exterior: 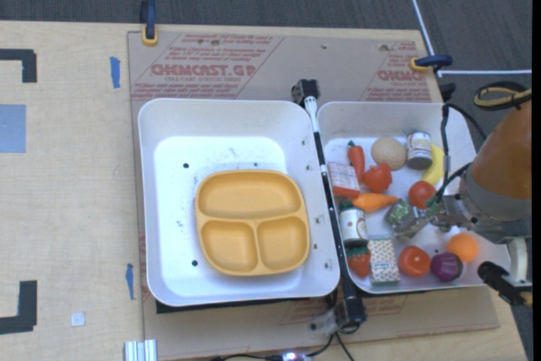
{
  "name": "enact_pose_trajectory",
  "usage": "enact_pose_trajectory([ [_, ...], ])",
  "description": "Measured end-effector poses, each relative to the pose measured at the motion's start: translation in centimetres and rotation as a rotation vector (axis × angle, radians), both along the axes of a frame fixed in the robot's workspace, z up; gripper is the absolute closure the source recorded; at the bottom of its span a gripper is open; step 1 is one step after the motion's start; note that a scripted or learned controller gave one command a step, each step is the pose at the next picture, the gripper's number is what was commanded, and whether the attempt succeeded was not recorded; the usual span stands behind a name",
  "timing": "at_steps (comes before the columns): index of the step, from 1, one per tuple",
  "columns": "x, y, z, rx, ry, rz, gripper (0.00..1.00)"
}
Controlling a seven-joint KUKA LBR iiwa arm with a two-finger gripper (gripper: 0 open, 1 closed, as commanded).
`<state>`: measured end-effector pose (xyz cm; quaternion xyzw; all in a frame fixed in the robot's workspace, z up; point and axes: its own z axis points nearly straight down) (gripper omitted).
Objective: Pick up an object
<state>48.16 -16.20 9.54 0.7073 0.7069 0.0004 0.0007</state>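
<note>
Although the task names no item, the likeliest candidate is the green leafy toy vegetable (399, 214), lying near the centre of the right bin (456, 124) directly beneath the claw (420, 221). Judged: light, hollow plastic, stiff, somewhat slick, irregular in outline; best taken across its narrow middle, since the lumpy ends would slip.

Claw: lowered onto the vegetable from 3 o'clock; whether it is released or clenched cannot be told, the tips being too small and cluttered to read.

Neighbours, outward:
- orange carrot (372, 201), at 10 o'clock, just beside
- red tomato (421, 194), at 1 o'clock, just beside
- second tomato (414, 260), at 5 o'clock
- purple onion (445, 266) and orange fruit (462, 247), at 4 o'clock
- small can (352, 225), at 9 o'clock
- banana (435, 165) and tin (418, 149), at 12 to 1 o'clock

Left bin (161, 182): holds a yellow divided tray (251, 220), well apart. Both bins rest on the worktop (68, 182).
</note>
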Motion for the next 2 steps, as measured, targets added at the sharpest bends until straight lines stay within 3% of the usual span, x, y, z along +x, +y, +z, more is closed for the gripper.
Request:
enact_pose_trajectory([
  [1, 0.05, 0.00, 0.97, -0.002, -0.002, 0.000, 1.00],
  [2, 0.05, 0.00, 0.96, -0.002, -0.002, 0.000, 0.00],
])
